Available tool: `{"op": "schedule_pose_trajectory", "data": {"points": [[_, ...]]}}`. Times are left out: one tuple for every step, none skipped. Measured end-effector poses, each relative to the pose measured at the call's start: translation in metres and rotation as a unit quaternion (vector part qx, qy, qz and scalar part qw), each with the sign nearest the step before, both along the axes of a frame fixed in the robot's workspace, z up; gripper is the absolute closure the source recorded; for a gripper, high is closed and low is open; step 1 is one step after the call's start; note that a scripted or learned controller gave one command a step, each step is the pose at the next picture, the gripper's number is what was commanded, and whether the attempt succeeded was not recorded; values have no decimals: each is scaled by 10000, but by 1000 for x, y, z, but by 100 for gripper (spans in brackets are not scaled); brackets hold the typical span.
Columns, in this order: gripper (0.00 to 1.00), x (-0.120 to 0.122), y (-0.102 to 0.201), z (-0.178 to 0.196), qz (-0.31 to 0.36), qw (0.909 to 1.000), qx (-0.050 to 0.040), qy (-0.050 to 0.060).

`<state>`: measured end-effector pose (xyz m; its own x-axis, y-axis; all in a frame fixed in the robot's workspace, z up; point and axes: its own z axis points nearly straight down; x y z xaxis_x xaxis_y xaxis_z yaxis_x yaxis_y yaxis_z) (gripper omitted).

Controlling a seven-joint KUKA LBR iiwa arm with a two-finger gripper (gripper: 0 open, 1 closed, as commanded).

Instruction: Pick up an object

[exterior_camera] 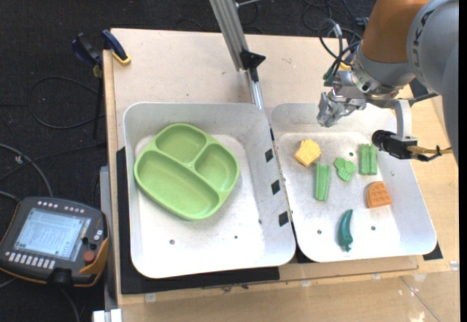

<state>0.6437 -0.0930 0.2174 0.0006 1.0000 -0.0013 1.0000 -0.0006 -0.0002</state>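
- While the grey arm (419, 28) with its orange band reaches in from the right, the hand (330, 115) hangs over the back-left part of the right bin (408, 240), pointing down; finger spread cannot be told from this angle.
- Nothing visible between the fingers; the hand sits apart from every toy, nearest to the yellow block (307, 152), which lies just in front of it.
- Right bin: shallow, white, rounded corners, speckled matte floor; holds all the small toy pieces.
- Yellow block: chunky, angular, plastic look, near the bin's left-centre.
- Long green stick (322, 182): straight, lying roughly front to back, just in front of the yellow block.
- Small green lump (344, 169): irregular, between the stick and the ridged green piece (368, 159), which is short and upright-oriented in the view.
- Orange waffle piece (377, 195): rounded top, grid texture, right of the lump.
- Teal curved piece (344, 230): glossy, pepper-like, near the bin's front.
- Left bin (146, 247): same white shape, holds a light green divided plate (187, 169), oval, smooth plastic, three compartments.
- Desk (175, 65): pale, flat board surface; a metal pole (226, 10) slants up from between the bins.
- Teach pendant (51, 236) lies on the dark floor at the lower left.
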Motion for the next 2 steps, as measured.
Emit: {"op": "schedule_pose_trajectory", "data": {"points": [[100,26,-10,63,22,10000,-4,-46],[100,32,-32,3,-11,10000,-1,20]]}}
